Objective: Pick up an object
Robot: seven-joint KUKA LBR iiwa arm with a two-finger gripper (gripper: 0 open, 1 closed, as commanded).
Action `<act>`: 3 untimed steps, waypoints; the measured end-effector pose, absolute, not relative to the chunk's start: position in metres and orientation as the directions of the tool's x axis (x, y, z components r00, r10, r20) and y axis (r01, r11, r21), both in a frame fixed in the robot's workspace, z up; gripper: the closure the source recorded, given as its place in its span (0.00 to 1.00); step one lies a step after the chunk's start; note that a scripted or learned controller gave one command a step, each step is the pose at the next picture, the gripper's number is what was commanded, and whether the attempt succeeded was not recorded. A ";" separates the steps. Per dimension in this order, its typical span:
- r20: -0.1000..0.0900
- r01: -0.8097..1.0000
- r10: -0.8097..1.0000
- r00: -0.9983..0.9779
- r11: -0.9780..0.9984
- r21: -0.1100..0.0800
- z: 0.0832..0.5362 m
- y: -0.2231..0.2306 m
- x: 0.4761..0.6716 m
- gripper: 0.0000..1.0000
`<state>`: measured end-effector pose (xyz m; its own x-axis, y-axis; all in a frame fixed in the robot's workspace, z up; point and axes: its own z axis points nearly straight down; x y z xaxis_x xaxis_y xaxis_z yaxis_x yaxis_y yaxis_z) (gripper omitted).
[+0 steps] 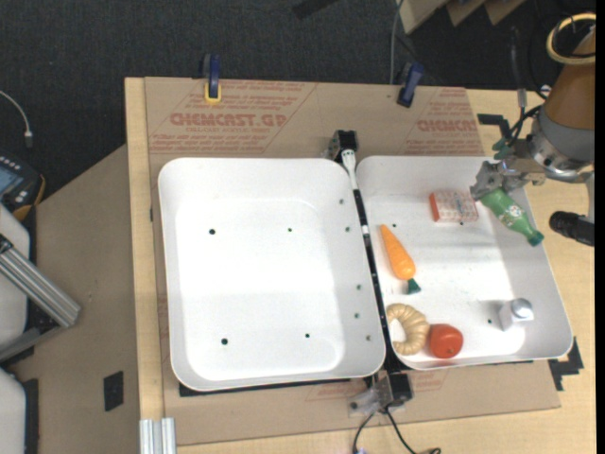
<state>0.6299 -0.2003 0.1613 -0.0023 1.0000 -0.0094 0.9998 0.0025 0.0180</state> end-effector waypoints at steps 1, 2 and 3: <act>0.005 1.000 1.000 -0.003 0.003 -0.009 0.100 -0.141 0.582 1.00; 0.005 1.000 1.000 -0.008 0.008 0.003 0.189 -0.056 0.528 1.00; 0.001 1.000 1.000 -0.007 0.007 0.003 0.184 0.006 0.558 1.00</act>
